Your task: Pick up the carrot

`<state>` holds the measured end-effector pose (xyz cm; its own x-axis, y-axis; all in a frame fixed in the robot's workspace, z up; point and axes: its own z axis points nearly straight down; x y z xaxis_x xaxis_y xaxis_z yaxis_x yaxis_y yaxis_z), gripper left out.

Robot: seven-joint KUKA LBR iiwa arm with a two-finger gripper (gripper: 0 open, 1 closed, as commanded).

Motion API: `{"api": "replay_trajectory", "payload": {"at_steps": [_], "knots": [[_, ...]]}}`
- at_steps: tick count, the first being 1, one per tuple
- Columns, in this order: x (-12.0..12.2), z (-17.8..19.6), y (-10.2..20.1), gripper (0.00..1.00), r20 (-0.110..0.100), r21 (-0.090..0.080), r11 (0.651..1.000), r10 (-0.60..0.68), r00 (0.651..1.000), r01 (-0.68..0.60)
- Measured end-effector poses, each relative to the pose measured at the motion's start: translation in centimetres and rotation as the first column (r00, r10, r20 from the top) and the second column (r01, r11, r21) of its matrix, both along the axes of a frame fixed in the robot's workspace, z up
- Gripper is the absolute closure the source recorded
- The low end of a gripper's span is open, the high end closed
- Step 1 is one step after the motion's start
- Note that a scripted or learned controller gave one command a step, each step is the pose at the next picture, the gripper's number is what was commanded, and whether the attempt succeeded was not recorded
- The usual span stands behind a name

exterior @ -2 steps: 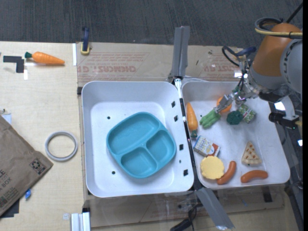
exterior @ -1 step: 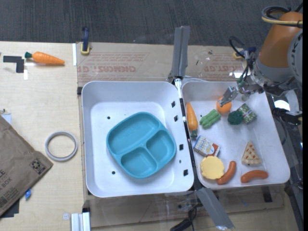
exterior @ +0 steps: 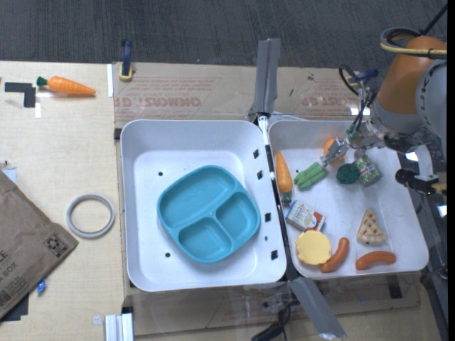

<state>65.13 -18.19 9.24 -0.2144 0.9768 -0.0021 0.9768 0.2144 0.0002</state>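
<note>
The carrot (exterior: 284,172) lies along the left wall of the right bin (exterior: 416,219), centre frame. The gripper (exterior: 346,148) hangs upper right over crowded toys, its jaw state impossible to tell. Reaching the carrot risks scraping that wall, or grabbing the green pods (exterior: 310,175) beside it instead.

Looking down at a slant from above the bench (exterior: 57,162), fixed, far enough back to be taking in both white bins whole: the left bin (exterior: 135,212) sitting mid-frame, the right bin (exterior: 416,247) reaching toward the right edge. Facing the bench's far edge, with dark floor (exterior: 213,13) lying beyond it along the top. Catching the arm (exterior: 412,84) entering from the right, over the right bin's far corner.
</note>
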Motion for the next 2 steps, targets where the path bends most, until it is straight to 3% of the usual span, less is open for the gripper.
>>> {"api": "replay_trajectory", "payload": {"at_steps": [1,2], "knots": [[0.1,1.0,0.0,1.0,0.001,-0.002,1.0,0.002,1.0,-0.002],[0.8,10.0,9.2,1.0,0.0,0.001,0.997,-0.081,0.997,0.081]]}}
